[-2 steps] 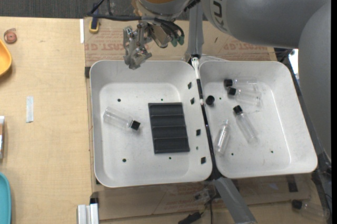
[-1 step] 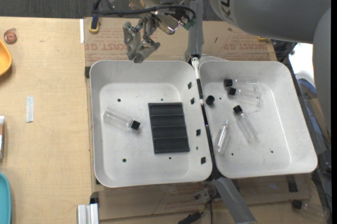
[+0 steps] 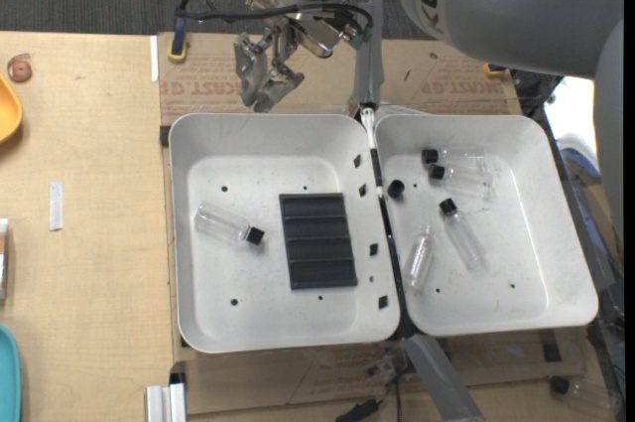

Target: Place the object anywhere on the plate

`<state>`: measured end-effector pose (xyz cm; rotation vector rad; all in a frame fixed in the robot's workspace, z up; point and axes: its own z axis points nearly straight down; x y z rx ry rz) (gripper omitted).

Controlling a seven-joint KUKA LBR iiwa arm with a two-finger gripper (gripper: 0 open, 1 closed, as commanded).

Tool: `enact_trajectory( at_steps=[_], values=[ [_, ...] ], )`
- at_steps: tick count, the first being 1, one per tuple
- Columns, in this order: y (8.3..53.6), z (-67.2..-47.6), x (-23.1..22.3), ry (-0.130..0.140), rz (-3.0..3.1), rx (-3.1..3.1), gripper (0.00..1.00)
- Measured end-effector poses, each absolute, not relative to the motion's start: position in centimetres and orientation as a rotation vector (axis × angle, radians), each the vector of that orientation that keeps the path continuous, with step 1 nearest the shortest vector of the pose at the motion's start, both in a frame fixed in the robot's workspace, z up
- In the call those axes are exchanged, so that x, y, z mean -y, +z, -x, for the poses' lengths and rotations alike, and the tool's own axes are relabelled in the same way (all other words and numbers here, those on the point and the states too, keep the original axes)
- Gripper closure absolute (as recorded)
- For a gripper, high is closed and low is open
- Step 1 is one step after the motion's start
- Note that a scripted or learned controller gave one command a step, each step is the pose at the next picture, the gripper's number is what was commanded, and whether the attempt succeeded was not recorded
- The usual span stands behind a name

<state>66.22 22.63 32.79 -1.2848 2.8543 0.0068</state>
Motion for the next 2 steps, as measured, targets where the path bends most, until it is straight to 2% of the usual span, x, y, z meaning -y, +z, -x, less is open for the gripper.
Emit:
enact_trajectory(
  at_steps=[2],
  values=[
    [34.12,-65.78,-21.80,0.003,1.910,-2.490,1.00]
  ],
)
